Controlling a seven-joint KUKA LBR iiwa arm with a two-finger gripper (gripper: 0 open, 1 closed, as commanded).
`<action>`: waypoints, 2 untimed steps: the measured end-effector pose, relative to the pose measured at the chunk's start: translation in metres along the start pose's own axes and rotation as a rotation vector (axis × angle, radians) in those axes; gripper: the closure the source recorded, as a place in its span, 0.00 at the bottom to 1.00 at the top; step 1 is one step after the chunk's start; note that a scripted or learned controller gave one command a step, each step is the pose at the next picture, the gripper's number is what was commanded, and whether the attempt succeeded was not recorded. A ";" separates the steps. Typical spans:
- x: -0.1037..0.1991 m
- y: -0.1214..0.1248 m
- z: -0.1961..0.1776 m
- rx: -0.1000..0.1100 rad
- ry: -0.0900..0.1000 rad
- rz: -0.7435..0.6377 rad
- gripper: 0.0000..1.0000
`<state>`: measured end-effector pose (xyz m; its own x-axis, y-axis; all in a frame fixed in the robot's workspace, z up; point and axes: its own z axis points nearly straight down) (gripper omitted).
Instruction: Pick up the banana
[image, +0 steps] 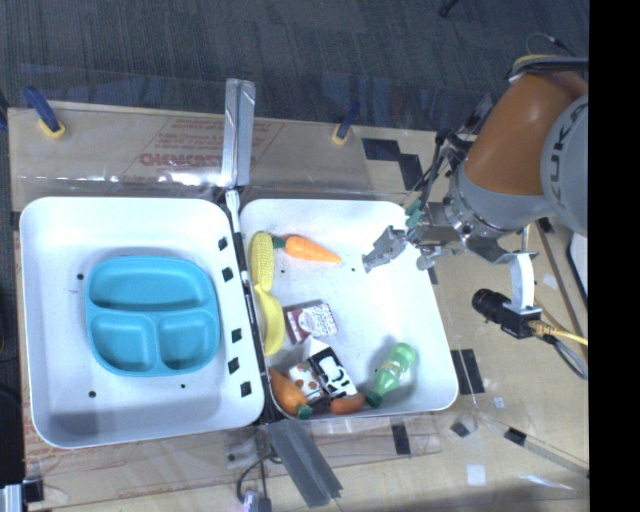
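Lying curved and smooth against the right bin's (425, 300) left wall, banana (270, 318); gripper (385, 247) jaws apart, empty

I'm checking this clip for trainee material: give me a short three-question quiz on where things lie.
1. True or false: the banana lies in the right bin.
2. What lies in the left bin? A) blue divided tray B) carrot C) green bottle
3. Fill in: the claw hovers to the right of the ____.

Key: 1 true, against the left wall below the corn; 2 A; 3 carrot.
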<state>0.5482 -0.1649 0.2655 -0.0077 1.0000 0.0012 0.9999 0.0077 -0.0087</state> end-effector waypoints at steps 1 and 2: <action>0.047 0.004 0.153 0.001 0.001 0.017 0.00; 0.066 0.030 0.175 -0.007 -0.005 -0.215 0.00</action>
<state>0.5758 -0.0981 0.0900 -0.2212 0.9752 -0.0031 0.9752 0.2212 -0.0014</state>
